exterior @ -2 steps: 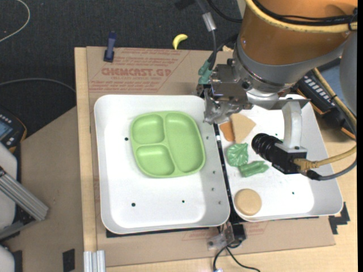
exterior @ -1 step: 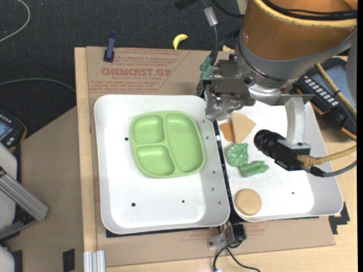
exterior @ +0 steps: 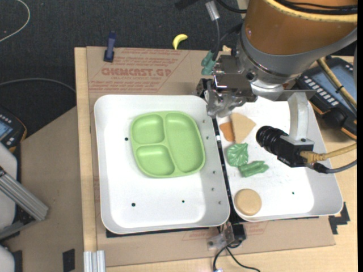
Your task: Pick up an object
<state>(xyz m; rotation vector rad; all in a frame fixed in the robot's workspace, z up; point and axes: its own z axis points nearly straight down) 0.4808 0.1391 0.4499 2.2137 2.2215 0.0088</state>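
Now — gripper [exterior: 226, 107] over tan wedge [exterior: 237, 128] | wedge tip points up-left | grip unclear

A light green divided plate [exterior: 168, 144] lies in a white bin [exterior: 108, 169]; nearby, a tan round piece [exterior: 248, 201] and dark green leafy toy [exterior: 238, 153].

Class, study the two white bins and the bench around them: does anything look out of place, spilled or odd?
A yellow banana-shaped piece and a blue item lie outside the bins, at the far edge of the brown board. Inside, the green divided tray sits slightly askew in the left bin. Nothing looks spilled or broken.
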